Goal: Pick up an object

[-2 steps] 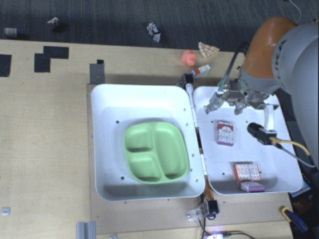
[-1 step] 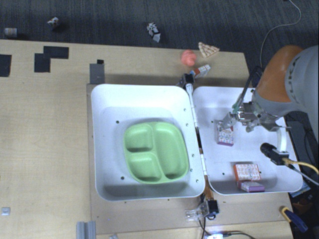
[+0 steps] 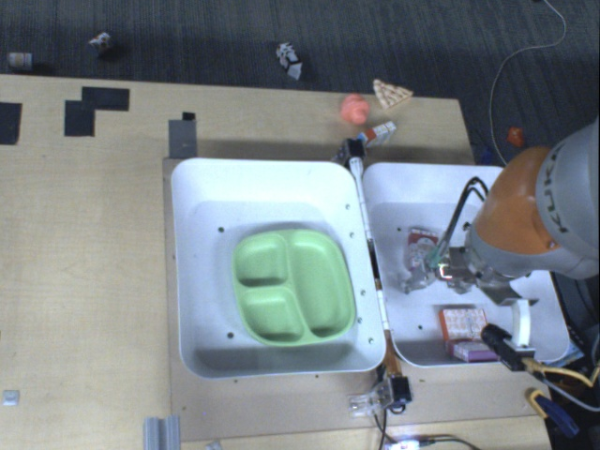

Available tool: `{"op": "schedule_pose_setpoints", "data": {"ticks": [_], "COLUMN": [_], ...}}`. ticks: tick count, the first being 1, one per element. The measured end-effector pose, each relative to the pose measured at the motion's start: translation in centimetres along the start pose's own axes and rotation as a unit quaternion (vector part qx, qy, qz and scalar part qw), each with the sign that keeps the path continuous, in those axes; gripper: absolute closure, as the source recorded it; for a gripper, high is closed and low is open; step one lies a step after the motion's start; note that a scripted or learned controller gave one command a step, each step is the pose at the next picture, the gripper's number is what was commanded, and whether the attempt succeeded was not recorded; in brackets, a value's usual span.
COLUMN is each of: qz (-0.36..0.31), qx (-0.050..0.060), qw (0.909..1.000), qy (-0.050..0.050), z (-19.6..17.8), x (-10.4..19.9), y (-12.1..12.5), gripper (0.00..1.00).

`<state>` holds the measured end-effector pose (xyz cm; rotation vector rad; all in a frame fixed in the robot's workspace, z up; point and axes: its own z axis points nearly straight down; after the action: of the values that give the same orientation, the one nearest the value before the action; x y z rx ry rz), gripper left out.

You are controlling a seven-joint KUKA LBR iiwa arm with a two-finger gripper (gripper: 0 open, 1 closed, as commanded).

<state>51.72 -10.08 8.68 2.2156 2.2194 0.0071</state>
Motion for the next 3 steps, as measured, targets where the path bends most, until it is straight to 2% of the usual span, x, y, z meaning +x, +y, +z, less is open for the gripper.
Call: {"op": "schedule_pose_setpoints", "data": {"ticks": [1,2,3], "qz": [-0.001,-0.001,0.001], "qx": [-0.003,-0.003,-0.004], "qw": [1.0000,1.0000,1.0000], "qy": [-0.001,0.000,-0.002], "z": [-1.2,-1.1,-0.1], "x": [0.0,0.0,1.5], "y": [0.2,0.2,-2.1], "gripper": [1.00,0.00,0.00]}}
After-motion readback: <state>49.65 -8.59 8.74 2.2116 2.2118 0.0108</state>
